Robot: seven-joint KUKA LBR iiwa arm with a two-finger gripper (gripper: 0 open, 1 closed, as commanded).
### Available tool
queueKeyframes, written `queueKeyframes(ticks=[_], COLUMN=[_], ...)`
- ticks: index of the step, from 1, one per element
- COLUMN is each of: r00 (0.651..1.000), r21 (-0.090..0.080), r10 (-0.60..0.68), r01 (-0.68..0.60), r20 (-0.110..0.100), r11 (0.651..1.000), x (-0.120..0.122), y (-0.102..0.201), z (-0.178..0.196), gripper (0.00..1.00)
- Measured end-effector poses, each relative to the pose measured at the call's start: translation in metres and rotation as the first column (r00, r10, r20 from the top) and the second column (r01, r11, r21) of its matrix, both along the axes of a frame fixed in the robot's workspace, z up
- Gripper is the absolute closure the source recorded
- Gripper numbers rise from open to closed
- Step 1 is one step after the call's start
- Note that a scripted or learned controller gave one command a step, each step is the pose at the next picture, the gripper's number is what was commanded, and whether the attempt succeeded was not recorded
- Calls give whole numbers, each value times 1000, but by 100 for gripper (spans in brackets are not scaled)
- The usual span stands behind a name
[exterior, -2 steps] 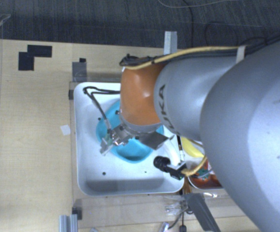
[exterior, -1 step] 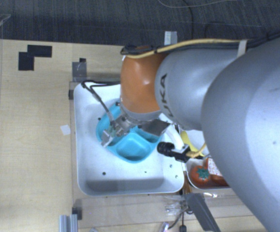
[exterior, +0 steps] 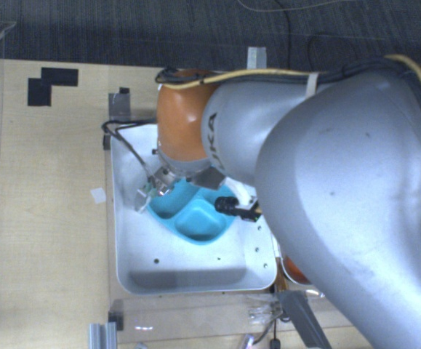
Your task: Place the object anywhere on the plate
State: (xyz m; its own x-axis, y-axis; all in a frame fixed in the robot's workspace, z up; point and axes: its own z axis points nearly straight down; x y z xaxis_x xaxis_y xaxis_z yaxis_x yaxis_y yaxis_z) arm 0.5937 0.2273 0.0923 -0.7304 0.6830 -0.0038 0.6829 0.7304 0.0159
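Note:
A blue plate (exterior: 194, 215) with a raised rim lies in the left white bin (exterior: 181, 276), towards its middle. My gripper (exterior: 149, 193) hangs low over the plate's left edge, below the orange wrist band (exterior: 181, 126). A small pale greenish thing (exterior: 145, 192) shows at the gripper's tip, too small to identify. A black and yellow piece (exterior: 236, 207) sits at the plate's right edge, beside the arm; whether it is loose or part of the arm I cannot tell.
The grey arm (exterior: 341, 180) covers most of the right bin and the back of the left bin. An orange object (exterior: 293, 269) peeks out under the arm in the right bin. The left bin's front floor is bare white.

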Motion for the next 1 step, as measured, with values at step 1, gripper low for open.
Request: queueKeyframes(ticks=[1], r00=[979], r21=[16], r10=[-203], r01=[203], r20=[-5], r11=[979], x=[0], y=[-7], z=[0], gripper=[0])
